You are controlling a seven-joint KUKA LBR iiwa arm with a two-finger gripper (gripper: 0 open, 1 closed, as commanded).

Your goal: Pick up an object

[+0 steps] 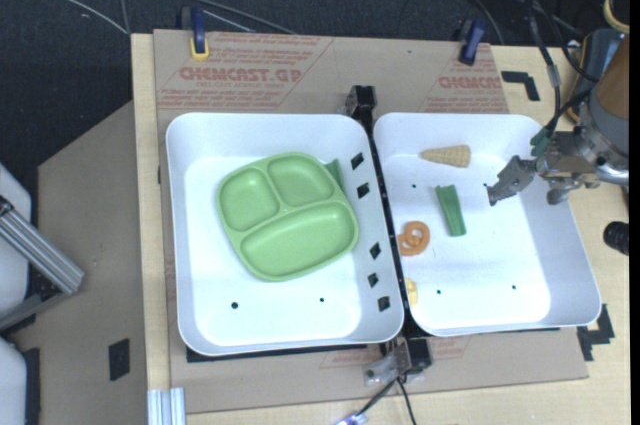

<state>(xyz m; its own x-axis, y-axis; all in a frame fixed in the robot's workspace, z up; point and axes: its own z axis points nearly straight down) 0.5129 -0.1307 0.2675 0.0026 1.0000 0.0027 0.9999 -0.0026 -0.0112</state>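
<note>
In the right bin [560, 273] lie a green stick [450, 210], an orange ring [414, 237] and a tan cone [446, 155]. A small yellow piece [411, 291] sits against that bin's left wall. My gripper [527, 192] hovers over the right side of this bin, to the right of the green stick and apart from it. Its fingers stand open with nothing between them. The left bin [200, 293] holds a green divided plate [288, 215].
A black divider with clips [368, 213] runs between the two bins. The bins rest on a cardboard sheet [260, 63] clamped at the back. Cables trail across the dark floor behind, and a metal rail [35, 243] lies at the left.
</note>
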